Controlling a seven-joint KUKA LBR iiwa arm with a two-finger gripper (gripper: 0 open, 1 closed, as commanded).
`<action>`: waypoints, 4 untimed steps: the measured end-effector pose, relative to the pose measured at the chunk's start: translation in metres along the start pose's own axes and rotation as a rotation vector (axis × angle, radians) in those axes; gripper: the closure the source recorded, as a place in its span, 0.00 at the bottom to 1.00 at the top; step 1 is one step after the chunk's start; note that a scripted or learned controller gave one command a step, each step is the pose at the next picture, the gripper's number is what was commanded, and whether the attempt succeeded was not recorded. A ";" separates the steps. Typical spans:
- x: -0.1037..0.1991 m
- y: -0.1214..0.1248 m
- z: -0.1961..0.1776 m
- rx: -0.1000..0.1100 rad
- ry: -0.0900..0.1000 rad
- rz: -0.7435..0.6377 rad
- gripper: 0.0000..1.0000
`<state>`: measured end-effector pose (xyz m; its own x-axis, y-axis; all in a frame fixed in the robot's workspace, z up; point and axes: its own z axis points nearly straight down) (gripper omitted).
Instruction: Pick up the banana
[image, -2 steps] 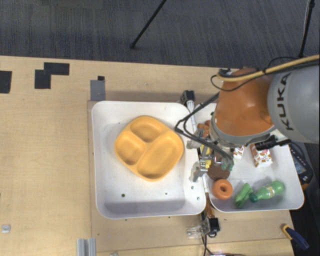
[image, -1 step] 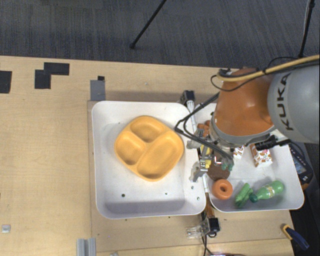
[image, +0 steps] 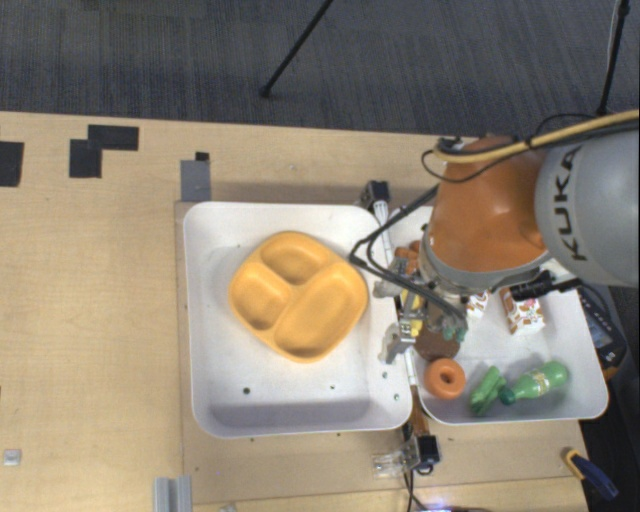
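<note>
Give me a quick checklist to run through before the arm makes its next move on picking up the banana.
1. Banana located: cannot tell; no banana stands out in either bin.
2. Gripper over the right bin: ok, low at its left side.
3. Finger state: cannot tell, the wrist hides it.
4. Clutter near the gripper: not ok; orange ring and brown item sit right below it.
5. Green bottle and small carton away from the gripper: ok.
6. Yellow divided plate in the left bin, apart from the arm: ok.
</note>
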<state>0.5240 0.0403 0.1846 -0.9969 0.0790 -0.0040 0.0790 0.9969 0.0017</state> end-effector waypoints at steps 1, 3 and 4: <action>0.000 0.000 0.000 0.000 0.000 0.000 0.00; 0.013 -0.043 -0.008 0.001 -0.001 -0.716 0.00; -0.016 -0.049 0.000 0.000 -0.001 -0.886 0.00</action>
